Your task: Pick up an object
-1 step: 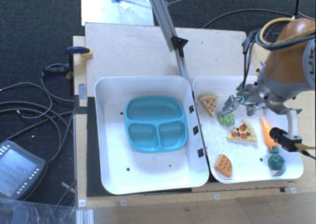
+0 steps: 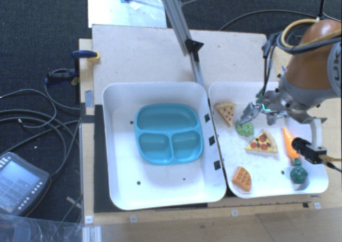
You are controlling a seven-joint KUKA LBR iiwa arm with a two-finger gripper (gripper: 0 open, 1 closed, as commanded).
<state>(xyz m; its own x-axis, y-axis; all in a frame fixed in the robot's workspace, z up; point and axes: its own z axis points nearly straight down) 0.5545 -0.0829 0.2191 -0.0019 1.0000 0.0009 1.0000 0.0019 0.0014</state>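
The small green toy (image 2: pixel 245 128) lies in the right bin (image 2: pixel 320 185) between two pizza slices (image 2: pixel 262 143), and the gripper (image 2: pixel 250 114) poised just above it, its fingers looking parted and empty, may nudge it aside or snag a neighbouring slice.

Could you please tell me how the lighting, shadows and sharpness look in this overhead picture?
Camera view: even, soft light; the left bin throws a dark shadow along its left and lower edges; the blue divided tray casts a faint one on the bin floor; the pizza slice is reasonably sharp, while the end effector near the green toy looks slightly blurred.
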